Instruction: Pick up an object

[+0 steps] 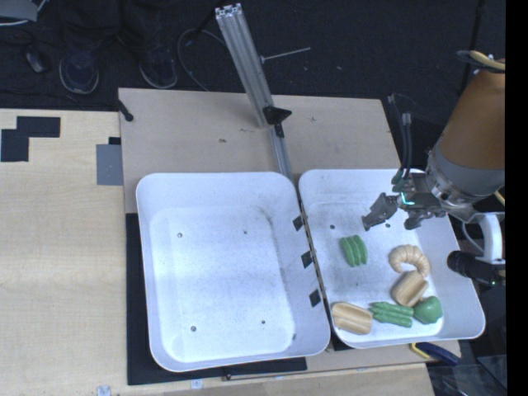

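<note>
- White plastic is what you have on the bench: two shallow bins side by side, the left bin (216,271) and the right bin (330,195).
- Your arm (470,139), with its orange band above the grey wrist, reaches in from the right over the right bin's upper part.
- You will find the gripper (389,214) near the middle of that bin, its dark fingers (378,213) pointing left and down.
- How far the claw is spread I cannot tell you from this slant; the fingers read as one dark clump, and nothing shows between them.
- Look just below and left of the gripper for a small green ribbed piece (354,250), lying apart from the fingers on the bin floor.
- To its right, under the wrist, a pale curved croissant-like piece (409,258) lies, with a tan bread roll (408,289) touching its lower end.
- Along the bin's near edge you have a tan bun (352,318) at the left, a long green pod (391,313) beside it, and a rounded green piece (427,308) at the right.
- Those three sit close together, the pod seemingly touching the rounded green piece.
- Between the bins, small black clips (307,258) mark the shared rim.
- Behind the bins a metal rail (247,60) slants up across the tan board (198,130).
</note>
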Motion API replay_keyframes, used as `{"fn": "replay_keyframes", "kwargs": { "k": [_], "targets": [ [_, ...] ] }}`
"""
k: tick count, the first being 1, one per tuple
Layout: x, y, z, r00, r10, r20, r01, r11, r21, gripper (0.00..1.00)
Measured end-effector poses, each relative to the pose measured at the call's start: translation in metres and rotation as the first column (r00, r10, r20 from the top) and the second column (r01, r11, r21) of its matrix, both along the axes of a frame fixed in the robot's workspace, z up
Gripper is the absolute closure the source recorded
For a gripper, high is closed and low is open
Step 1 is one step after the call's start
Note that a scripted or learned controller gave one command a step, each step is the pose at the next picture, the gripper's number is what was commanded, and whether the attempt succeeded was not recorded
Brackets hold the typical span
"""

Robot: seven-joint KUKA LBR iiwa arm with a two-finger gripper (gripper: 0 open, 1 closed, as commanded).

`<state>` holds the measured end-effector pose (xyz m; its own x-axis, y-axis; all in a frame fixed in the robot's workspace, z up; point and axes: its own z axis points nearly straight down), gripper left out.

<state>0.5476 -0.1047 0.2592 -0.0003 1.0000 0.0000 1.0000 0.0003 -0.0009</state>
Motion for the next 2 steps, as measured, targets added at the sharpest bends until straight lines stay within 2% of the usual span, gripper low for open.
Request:
{"fn": "replay_keyframes", "kwargs": {
  "k": [1,2],
  "targets": [
    [0.0,0.0,0.0,1.0,0.0,0.0,0.0,1.0,0.0,0.0],
    [0.006,0.005,-0.059,1.0,0.0,-0.005,0.0,1.0,0.001,0.0]
  ]
}}
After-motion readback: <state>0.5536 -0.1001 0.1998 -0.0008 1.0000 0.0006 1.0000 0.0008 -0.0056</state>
